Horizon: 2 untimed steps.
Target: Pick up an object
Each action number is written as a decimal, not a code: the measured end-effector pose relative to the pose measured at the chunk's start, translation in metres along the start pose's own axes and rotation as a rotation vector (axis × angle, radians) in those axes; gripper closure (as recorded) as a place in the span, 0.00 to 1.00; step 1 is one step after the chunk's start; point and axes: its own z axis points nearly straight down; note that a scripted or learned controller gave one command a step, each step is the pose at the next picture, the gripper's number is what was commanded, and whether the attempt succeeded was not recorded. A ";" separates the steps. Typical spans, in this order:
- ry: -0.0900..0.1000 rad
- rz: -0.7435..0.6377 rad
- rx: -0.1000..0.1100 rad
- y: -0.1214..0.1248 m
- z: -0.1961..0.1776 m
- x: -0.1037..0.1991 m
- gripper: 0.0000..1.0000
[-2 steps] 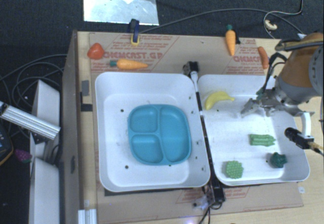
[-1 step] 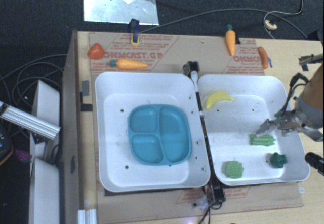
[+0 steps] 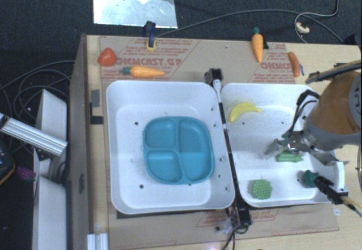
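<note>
A tan board bench [image 3: 186, 54] with red lettering carries two shallow white bins, touching along their shared edge. The left bin [image 3: 121, 130] sits toward nine o'clock, the right bin [image 3: 271, 96] toward three. Along the bare strip at twelve o'clock lie loose toys: a red piece [image 3: 107, 57] at eleven, an orange carrot [image 3: 144, 72] just beside it, a blue-and-yellow clamp [image 3: 150, 35] above, another carrot [image 3: 258, 46] and an orange-red piece [image 3: 294, 64] toward one o'clock.

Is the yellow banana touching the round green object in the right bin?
Apart. The camera view shows the banana near the bin's upper left and the round green object near its lower edge, bare white floor between them.
</note>
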 end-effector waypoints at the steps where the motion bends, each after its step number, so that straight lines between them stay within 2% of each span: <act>1: 0.007 -0.003 0.010 0.097 -0.049 -0.016 0.00; 2: 0.009 0.000 0.016 0.046 -0.029 -0.014 0.00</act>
